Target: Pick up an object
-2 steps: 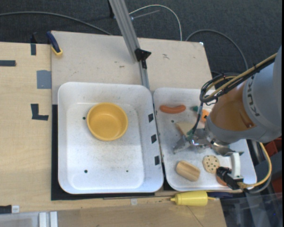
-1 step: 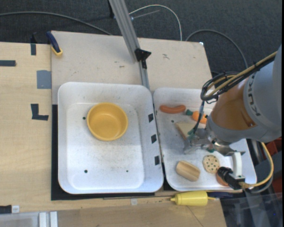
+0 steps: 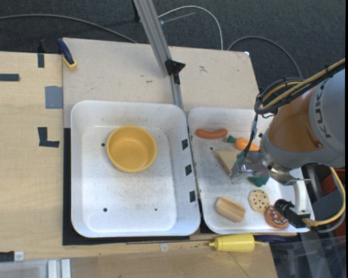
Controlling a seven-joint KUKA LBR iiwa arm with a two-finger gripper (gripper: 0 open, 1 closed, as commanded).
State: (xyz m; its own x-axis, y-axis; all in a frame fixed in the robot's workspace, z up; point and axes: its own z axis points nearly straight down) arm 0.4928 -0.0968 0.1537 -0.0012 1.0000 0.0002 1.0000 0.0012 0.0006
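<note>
On the worktop (image 3: 23,155), two shallow white bins lie side by side. The left bin (image 3: 87,213) holds a yellow bowl (image 3: 131,149), upright, toward its upper left. The right bin (image 3: 204,213) carries the small objects: an orange sausage (image 3: 211,134) near its upper edge; a carrot-like piece (image 3: 243,143), orange with a green end, just to the sausage's right; a tan wedge (image 3: 224,161) below them; a tan cylinder (image 3: 230,209) near the lower edge; a round speckled cracker (image 3: 257,200) just right of the cylinder; and a brown ring-shaped piece (image 3: 275,218) at the lower right corner, partly covered by black hardware. The arm (image 3: 304,126) — grey, with an orange band — reaches in from the right, and the gripper (image 3: 242,169) hangs over the right bin, just beside the tan wedge's right edge. Whether the jaws are apart or together cannot be told, nor whether they touch the wedge. A small green piece (image 3: 258,180) shows just below the wrist. A yellow cylindrical object (image 3: 235,244) lies outside the bins, along the lower edge of the right bin.
</note>
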